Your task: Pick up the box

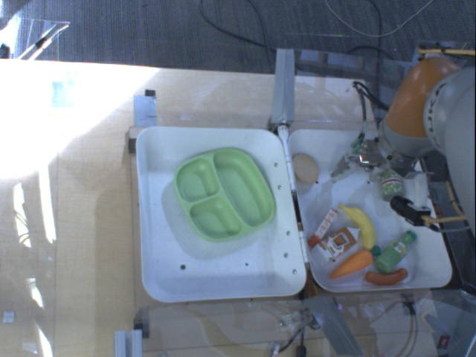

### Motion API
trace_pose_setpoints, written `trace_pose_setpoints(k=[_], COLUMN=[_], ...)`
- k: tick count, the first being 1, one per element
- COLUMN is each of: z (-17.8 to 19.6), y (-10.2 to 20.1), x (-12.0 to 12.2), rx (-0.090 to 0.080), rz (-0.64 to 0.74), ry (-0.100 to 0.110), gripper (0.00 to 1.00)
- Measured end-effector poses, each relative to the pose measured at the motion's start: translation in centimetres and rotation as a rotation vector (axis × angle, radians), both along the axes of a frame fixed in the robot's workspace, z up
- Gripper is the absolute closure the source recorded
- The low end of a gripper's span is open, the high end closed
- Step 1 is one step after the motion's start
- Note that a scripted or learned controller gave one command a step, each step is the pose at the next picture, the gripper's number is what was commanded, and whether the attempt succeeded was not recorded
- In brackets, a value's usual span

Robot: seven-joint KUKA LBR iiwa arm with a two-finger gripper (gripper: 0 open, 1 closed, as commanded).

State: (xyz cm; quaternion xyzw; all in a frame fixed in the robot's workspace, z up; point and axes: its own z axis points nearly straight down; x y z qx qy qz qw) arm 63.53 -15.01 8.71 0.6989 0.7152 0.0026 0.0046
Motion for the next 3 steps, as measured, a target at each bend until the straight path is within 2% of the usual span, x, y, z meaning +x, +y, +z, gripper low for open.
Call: trace_pose_setpoints(k=[1,2,3], z=[0.0,-0.1,1.1], y=[5.4,2.1,2.3], x=[0.2,3.6,3.9], rx=[0.004,0.001,0.000], rz=[-0.051,-0.036,-0.028], ry=[0.001,0.003,-0.005], gripper=[0.00,0.00,1.00])
